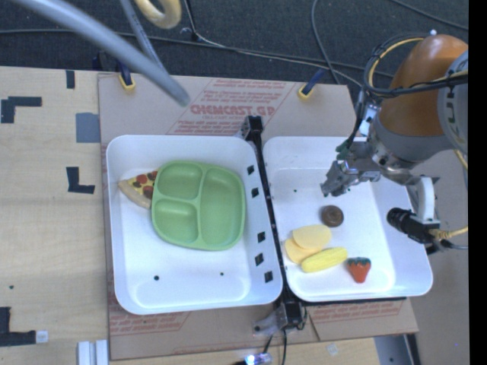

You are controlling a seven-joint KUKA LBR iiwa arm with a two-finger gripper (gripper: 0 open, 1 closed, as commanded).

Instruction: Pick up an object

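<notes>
In the right bin (304, 162) lie a brown round cookie (331, 216), pale yellow chip slices (307, 239), a yellow corn cob (323, 260) and a small strawberry (359, 268). My gripper (335, 185) hangs over the right bin, just above and slightly left of the cookie, with nothing visible between its fingers. The grey arm with its orange band (426, 74) comes in from the upper right.
The left bin (129, 265) holds a green divided plate (199, 204) with a pizza slice (138, 188) tucked at its left edge. A black divider (262, 204) runs between the bins. Cables (342, 21) trail behind the bench, and a black fitting (407, 223) juts from the arm.
</notes>
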